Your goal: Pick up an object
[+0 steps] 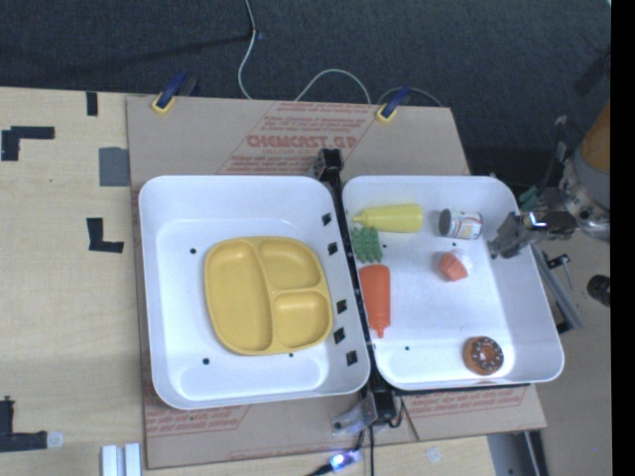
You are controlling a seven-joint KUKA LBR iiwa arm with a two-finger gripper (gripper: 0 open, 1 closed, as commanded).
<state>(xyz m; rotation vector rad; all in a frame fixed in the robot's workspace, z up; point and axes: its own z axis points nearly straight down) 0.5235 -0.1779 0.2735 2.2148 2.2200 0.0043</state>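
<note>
The right white bin [521,296] holds a yellow corn cob [389,217], a carrot with a green top [373,288], a small grey and white can [461,225], a small orange-red piece [452,267] and a brown donut [483,355]. My gripper [514,234] hangs over the bin's right edge, to the right of the can and the orange-red piece. Nothing shows between its fingers.
The left white bin [179,206] carries a yellow divided plate [266,294]. A black hinge strip runs between the two bins. Both bins rest on a cardboard sheet [288,132] held by clamps at the back. The grey arm enters from the right.
</note>
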